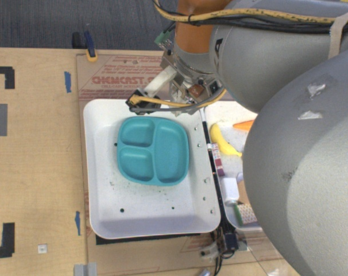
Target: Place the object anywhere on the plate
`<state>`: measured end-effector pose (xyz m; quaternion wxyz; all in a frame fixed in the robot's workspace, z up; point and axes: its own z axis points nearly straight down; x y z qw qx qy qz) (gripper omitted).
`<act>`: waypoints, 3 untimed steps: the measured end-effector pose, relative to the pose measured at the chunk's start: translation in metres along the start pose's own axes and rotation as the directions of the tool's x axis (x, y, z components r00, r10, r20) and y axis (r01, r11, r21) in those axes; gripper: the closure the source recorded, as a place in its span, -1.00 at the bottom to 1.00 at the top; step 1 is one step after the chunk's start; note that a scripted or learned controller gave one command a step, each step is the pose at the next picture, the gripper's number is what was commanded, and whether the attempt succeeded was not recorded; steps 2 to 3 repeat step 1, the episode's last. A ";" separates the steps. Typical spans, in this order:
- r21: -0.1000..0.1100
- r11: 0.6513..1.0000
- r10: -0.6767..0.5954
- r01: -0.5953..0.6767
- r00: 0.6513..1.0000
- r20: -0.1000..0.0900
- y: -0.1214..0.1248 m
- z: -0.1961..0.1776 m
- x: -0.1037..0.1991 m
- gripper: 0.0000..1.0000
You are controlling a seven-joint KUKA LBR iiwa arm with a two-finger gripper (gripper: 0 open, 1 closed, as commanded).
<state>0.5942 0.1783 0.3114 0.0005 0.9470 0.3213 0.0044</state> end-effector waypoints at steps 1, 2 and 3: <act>0.009 0.998 0.063 -0.063 0.998 0.023 -0.077 0.111 -0.020 1.00; 0.009 0.998 0.063 -0.063 0.998 0.023 -0.077 0.111 -0.020 1.00; 0.009 0.998 0.063 -0.063 0.998 0.023 -0.077 0.111 -0.020 1.00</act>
